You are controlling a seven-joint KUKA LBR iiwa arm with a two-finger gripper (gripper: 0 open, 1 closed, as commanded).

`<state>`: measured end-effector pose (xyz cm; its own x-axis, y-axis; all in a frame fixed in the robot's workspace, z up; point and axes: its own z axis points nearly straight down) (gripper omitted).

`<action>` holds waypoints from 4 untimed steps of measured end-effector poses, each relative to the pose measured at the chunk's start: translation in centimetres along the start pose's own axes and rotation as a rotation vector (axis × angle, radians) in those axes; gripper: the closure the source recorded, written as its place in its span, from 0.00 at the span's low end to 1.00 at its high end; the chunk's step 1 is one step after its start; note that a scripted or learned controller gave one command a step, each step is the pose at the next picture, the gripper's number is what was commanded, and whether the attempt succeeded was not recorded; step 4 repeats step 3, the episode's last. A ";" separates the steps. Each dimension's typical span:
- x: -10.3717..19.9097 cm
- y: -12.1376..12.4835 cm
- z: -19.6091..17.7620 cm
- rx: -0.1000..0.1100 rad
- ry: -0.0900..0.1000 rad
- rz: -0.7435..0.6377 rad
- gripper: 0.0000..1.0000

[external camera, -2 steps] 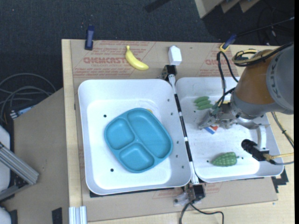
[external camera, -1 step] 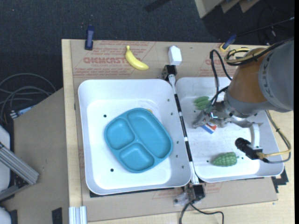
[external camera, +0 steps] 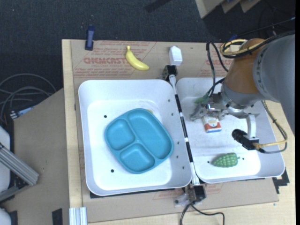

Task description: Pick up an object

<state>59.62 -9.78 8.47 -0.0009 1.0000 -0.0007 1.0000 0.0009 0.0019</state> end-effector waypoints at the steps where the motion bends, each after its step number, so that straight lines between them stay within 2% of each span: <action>1: -0.2 -1.8 0.0 0.005 0.002 0.001 0.00; 2: -0.2 -1.8 -1.0 0.003 0.001 0.002 1.00; 3: 6.4 -0.5 -10.1 -0.001 0.002 -0.001 1.00; 4: 6.4 -0.5 -10.1 -0.001 0.002 -0.001 1.00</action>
